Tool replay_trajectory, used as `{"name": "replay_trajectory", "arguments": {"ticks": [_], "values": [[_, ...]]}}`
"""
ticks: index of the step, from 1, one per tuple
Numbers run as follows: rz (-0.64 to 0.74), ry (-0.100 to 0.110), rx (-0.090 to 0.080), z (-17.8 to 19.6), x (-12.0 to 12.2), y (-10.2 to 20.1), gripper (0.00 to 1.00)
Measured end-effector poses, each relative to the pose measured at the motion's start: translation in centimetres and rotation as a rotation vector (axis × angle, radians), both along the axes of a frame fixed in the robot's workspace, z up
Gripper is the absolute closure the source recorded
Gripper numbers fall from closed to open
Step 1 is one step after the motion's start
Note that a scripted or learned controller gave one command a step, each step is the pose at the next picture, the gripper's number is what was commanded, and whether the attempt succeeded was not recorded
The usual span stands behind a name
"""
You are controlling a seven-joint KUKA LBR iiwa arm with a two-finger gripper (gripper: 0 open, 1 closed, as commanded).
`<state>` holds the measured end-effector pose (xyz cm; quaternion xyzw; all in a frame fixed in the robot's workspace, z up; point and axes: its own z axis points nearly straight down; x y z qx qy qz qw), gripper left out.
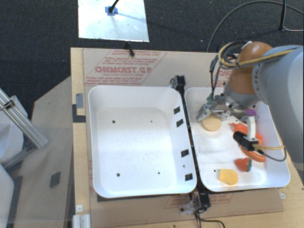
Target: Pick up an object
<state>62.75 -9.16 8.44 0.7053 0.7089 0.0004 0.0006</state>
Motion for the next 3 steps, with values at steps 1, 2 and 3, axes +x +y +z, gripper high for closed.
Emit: {"name": "replay_trajectory", "arguments": {"ticks": [1,2,3], "values": [[-0.004,0.003,0.001,0.0,-3.2,0.7,0.00],[-0.006,-0.008,-0.005,0.2,2.7,-6.4,0.00],[-0.001,-0.004,0.009,0.1,2.0,-8.0,0.00]]}}
